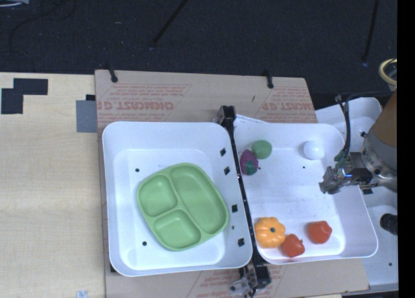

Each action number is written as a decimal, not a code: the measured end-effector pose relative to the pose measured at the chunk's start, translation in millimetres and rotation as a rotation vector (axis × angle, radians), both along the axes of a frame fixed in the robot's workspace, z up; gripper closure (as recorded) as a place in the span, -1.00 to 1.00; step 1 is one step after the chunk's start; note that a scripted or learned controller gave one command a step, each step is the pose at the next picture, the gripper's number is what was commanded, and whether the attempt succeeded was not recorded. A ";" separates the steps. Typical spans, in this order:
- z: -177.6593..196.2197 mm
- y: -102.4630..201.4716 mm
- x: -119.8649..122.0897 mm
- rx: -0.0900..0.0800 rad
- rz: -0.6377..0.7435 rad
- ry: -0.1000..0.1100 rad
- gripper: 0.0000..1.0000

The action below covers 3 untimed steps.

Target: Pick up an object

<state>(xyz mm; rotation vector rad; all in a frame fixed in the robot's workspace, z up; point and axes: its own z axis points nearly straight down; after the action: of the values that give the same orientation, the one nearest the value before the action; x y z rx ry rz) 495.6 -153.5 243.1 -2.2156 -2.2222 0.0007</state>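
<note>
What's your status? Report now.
Gripper at right bin's right edge, holding nothing visible. Nearest: red object, white ball. Nothing in the way.

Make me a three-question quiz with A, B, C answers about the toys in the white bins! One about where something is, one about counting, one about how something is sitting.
1. Where is the green divided plate?
A. left bin
B. right bin
C. on the cardboard

2. How many things lie in the right bin?
A. three
B. six
C. nine

3. The yellow pepper and the red toy beside it are:
A. far apart
B. close together
C. stacked up

Answers: 1 A, the plate fills the left bin. 2 B, green ball, purple toy, white ball, yellow pepper and two red toys. 3 B, they sit side by side near the front wall.
</note>
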 end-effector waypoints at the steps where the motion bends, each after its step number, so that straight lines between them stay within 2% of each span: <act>1: -3.5 47.8 -8.9 0.001 0.000 0.002 1.00; 2: -14.8 94.1 -8.5 0.000 0.000 0.002 1.00; 3: -18.7 147.7 3.0 -0.002 0.001 0.001 1.00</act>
<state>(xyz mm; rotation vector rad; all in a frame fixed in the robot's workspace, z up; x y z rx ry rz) 498.6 -5.8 224.3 -2.2154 -2.2231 0.0037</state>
